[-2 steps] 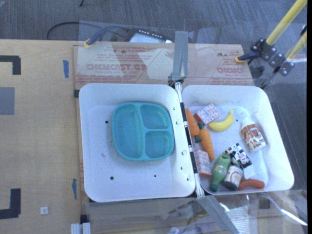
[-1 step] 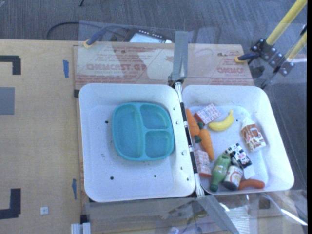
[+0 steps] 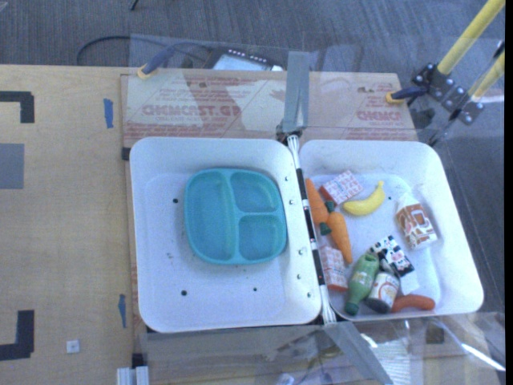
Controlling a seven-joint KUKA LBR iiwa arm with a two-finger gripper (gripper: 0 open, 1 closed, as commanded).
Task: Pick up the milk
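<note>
The milk (image 3: 395,257) is a small carton with black and white cow patches. It lies in the front part of the right bin (image 3: 457,215), tilted. A green bottle (image 3: 361,275) touches its left side. A small brown-labelled jar (image 3: 384,290) lies just in front of it. A white bottle with an orange label (image 3: 414,223) lies just behind it to the right.
The right bin also holds a banana (image 3: 365,201), two carrots (image 3: 340,235), a red and white packet (image 3: 343,186), another packet (image 3: 333,268) and a red sausage (image 3: 412,302). A teal divided plate (image 3: 236,216) sits in the left bin (image 3: 152,239). Yellow stand legs (image 3: 469,34) rise at the back right.
</note>
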